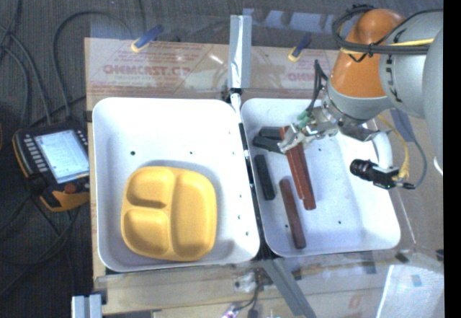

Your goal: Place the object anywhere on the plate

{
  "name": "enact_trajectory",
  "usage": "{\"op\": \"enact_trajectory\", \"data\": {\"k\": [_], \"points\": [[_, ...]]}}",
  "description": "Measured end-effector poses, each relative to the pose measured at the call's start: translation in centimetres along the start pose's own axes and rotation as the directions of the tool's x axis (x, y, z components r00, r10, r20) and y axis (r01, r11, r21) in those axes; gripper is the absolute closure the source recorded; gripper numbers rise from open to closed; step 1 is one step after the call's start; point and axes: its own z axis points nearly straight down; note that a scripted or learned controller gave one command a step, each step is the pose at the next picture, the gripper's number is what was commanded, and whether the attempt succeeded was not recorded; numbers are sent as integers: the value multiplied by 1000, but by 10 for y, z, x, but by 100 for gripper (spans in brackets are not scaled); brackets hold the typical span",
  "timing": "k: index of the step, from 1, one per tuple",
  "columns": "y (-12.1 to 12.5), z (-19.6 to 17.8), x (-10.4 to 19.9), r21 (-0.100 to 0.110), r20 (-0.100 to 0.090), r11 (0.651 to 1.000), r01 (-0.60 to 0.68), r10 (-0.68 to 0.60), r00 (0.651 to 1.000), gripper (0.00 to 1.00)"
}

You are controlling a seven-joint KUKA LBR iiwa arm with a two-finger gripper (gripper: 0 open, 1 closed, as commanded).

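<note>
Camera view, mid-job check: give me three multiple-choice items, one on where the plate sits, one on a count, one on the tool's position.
1. Where is the yellow plate?
A. In the left bin
B. In the right bin
C. On the floor

2. How many long brown sticks lie in the right bin?
A. None
B. Two
C. Five

3. Where is the tool?
A. Over the plate
B. Outside both bins
C. Over the right bin, at the upper end of a brown stick

Answers:
1 A, the divided plate lies in the left bin, toward its near side.
2 B, one stick runs down from the tool and the other lies just below and left of it.
3 C, the tool hangs above the right bin's far left part.
</note>
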Motion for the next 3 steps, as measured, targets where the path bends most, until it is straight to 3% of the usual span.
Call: {"op": "enact_trajectory", "data": {"k": [1,2,3], "points": [[-15,-38,82,0,-1,998,55,-55,998,100],[-12,-46,151,-1,1,973,231,-231,973,100],[-28,-9,214,1,0,972,233,-233,972,100]]}}
